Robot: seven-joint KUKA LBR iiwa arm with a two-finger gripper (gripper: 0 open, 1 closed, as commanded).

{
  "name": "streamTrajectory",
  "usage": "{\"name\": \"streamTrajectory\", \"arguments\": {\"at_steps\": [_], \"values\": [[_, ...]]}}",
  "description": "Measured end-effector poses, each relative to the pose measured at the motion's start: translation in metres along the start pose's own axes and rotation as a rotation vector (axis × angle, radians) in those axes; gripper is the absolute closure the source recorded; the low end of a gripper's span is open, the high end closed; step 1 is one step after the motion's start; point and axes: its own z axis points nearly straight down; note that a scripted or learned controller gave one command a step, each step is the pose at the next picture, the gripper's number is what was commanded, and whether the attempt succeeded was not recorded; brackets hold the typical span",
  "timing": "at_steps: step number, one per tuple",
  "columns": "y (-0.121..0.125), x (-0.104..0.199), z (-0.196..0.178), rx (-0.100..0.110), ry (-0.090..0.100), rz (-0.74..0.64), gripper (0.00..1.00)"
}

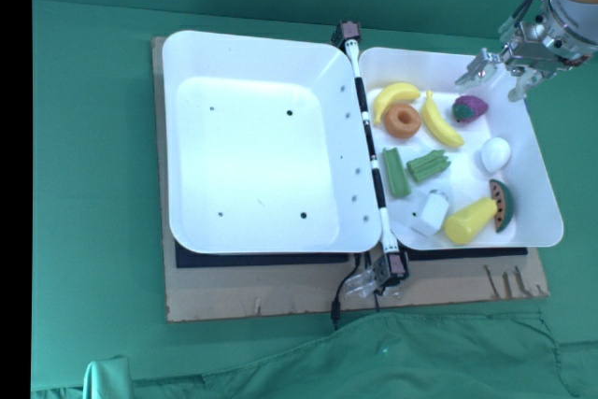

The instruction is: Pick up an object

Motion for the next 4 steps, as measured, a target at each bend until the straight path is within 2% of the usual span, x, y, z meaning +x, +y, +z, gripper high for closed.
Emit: {"name": "streamTrajectory", "arguments": {"at_steps": [1, 2, 3, 4], "values": [[-0.059, -0.013, 0.023, 0.005, 0.001, 0.004, 0.00], [-0.022, -0.005, -0.027, -0.007, -0.002, -0.004, 0.00], [-0.050, 0.004, -0.059, -0.006, -0.001, -0.002, 0.00], [-0.056, -0.006, -0.102, -0.007, -0.002, -0.001, 0.00]]}}
